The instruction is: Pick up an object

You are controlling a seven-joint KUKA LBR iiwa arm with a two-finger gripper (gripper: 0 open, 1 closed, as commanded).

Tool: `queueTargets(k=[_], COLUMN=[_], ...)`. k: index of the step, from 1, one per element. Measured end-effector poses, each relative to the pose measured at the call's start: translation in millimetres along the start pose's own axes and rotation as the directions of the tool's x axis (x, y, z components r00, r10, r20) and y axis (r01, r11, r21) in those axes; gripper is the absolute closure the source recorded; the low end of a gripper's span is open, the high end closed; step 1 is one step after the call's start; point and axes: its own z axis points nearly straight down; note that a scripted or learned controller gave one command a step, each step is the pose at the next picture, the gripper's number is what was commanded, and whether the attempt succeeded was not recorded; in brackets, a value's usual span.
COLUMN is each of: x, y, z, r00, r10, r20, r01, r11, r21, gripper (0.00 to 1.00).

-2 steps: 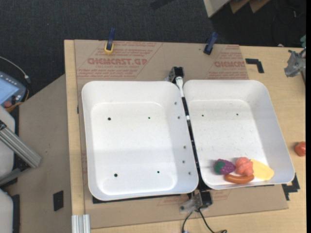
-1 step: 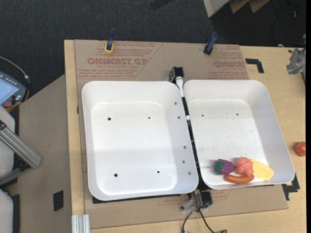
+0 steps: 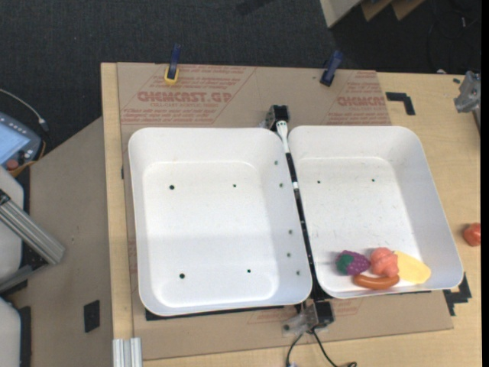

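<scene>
Several small toy foods lie clustered in the near right corner of the right bin [image 3: 359, 189]. A purple bunch of grapes [image 3: 352, 262] sits on the left of the cluster. Beside it is a pink-orange lumpy piece [image 3: 385, 260], with a yellow piece [image 3: 413, 269] to its right. A curved orange-red sausage shape [image 3: 376, 281] lies along the front of them, touching the others.
The left bin [image 3: 206, 212] stands beside the right one on a brown board. A small orange object [image 3: 472, 235] lies on the bench outside the right bin. A grey metal part [image 3: 468, 92] shows at the far right edge. Two blue clamps [image 3: 331, 67] hold the board's back edge.
</scene>
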Motion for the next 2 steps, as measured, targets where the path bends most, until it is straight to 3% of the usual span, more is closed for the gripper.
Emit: queueTargets(k=[2], x=[-0.9], y=[2.3], z=[-21.6], r00=[1.000], r10=[-0.002], r20=[0.005], r01=[0.002], r11=[1.000], r21=[-0.009], gripper=[1.00])
